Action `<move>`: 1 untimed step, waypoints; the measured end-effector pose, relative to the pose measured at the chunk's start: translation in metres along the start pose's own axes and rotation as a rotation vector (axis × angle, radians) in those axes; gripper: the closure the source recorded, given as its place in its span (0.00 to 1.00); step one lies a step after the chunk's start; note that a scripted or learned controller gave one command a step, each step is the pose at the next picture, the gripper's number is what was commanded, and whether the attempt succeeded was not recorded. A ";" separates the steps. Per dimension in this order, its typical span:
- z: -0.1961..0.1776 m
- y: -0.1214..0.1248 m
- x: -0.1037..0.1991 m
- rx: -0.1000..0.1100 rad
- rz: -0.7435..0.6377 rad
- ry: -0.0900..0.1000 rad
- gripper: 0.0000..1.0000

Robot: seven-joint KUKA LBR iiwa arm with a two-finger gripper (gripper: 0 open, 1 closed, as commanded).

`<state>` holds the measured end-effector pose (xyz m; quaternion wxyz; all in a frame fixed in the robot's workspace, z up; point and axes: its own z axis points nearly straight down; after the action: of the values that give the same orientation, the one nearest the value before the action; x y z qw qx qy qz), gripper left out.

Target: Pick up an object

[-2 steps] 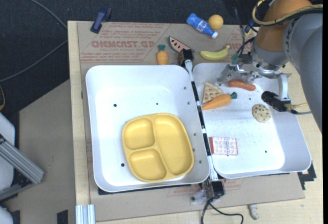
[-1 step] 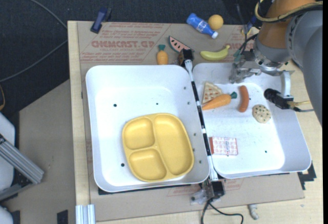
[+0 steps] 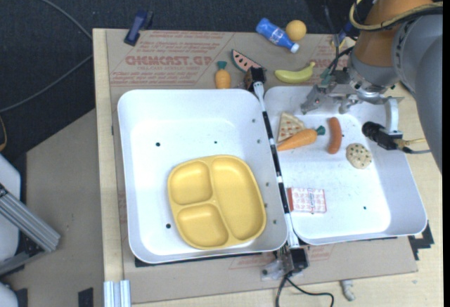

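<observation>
Reaching from right, gripper (image 3: 330,103) low over right bin (image 3: 394,221) back edge, finger state unclear

The arm (image 3: 422,53) enters at the far right as a thick, rounded grey body with a smooth matte shell. Above the wrist sits a bulbous orange band (image 3: 390,24), glossy, with a pale yellowish ring or cable looping around its far edge. Below the band the wrist narrows to a grey metal flange. The gripper (image 3: 330,98) hangs from this flange: a cluster of bare silver-grey metal parts with thin linkages and small dark fittings. Thin dark cables run along the wrist's left side. A black, stubby attachment (image 3: 380,135) juts out just near of the wrist, with a pale cable leading right.
</observation>
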<state>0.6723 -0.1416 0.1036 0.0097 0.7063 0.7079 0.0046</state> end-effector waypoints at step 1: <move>0.019 -0.051 -0.026 0.022 0.003 0.007 0.00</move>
<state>0.6214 -0.1679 0.0842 -0.0007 0.7075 0.7067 -0.0008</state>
